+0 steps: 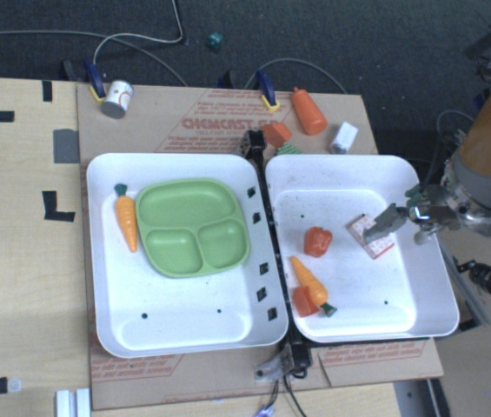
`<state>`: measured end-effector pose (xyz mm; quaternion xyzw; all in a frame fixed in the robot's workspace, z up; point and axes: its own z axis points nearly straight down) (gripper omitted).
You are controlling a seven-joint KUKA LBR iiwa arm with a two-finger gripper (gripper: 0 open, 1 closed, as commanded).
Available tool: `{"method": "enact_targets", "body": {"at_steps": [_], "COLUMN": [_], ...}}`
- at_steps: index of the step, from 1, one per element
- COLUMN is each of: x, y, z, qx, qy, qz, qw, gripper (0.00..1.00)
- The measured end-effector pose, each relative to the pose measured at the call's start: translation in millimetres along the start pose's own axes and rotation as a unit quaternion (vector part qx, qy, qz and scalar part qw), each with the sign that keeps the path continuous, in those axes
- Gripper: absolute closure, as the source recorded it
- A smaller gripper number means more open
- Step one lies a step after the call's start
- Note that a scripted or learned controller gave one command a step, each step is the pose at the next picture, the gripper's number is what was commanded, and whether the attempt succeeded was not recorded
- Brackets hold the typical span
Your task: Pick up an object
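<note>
Camera view, from above: your gripper (390, 218) reaches in over the right bin (419, 315) from its right rim, a dark finger tip touching a small pink-and-white packet (371, 234), the likeliest pick; whether the claw is open or closed you cannot tell. Near the packet lies a red pepper (317, 241), with a carrot (308, 278) by the divider. The left bin (175, 333) holds a green divided plate (194, 227) and a second carrot (126, 219), well apart from the arm's reach

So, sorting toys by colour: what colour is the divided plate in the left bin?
Light green plate, clearest in the camera view.
</note>
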<state>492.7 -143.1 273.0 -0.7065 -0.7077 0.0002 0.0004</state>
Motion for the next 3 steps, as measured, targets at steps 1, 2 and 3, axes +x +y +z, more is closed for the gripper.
{"method": "enact_targets", "body": {"at_steps": [1,2,3], "x": [18,47,47], "y": [67,89,90], "z": [121,187,177], "qx": [0.001,-0.001,-0.001], "qy": [0.000,0.000,-0.001], "qz": [0.000,0.000,0.000], "qw": [1.0000,1.0000,1.0000], "gripper": [0.00,0.00,1.00]}}
